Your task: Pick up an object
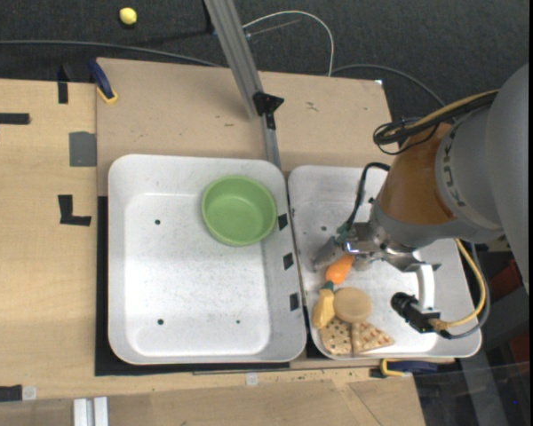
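At the near edge of the right bin (444, 349), two cracker-like pieces (354, 336) are seen lying side by side, with a yellow piece (324, 310) and a round tan item (352, 304) touching just behind them. An orange object (338, 272) is found directly behind these, right at the gripper (348, 248), which is lowered over it; whether the fingers are apart or together cannot be told, since they are masked by the wrist. The arm (426, 185) is stretched across the bin's right half. Farther left, a green bowl (239, 209) is set in the far part of the left bin (142, 264). Beyond the bins, a grey pole (235, 47) is planted, and a small yellow ball (127, 15) is seen on the dark floor.
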Motion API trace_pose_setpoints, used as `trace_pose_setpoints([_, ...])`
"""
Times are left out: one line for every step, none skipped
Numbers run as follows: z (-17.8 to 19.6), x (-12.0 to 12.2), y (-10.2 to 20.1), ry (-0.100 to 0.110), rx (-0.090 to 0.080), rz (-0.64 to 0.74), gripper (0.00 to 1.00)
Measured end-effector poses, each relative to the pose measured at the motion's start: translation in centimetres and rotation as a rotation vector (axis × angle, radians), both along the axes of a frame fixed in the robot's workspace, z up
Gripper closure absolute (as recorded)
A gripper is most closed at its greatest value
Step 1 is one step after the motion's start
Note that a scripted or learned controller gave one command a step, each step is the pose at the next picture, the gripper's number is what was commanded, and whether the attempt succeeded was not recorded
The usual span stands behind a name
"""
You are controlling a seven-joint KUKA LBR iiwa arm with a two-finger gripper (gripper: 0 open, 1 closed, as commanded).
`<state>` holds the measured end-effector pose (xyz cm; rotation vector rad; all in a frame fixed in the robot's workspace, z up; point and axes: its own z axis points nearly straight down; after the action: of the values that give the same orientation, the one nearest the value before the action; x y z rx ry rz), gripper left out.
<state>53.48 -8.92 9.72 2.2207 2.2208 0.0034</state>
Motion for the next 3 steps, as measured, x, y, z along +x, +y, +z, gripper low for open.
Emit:
trace_pose_setpoints([0.8,-0.3,0.1,0.008,0.001,0.002,1.00])
trace_pose_setpoints([5.1,-0.5,-0.3,0.001,-0.001,0.001,1.00])
trace_pose_setpoints([10.5,0.5,-0.5,-0.002,-0.002,0.002,1.00])
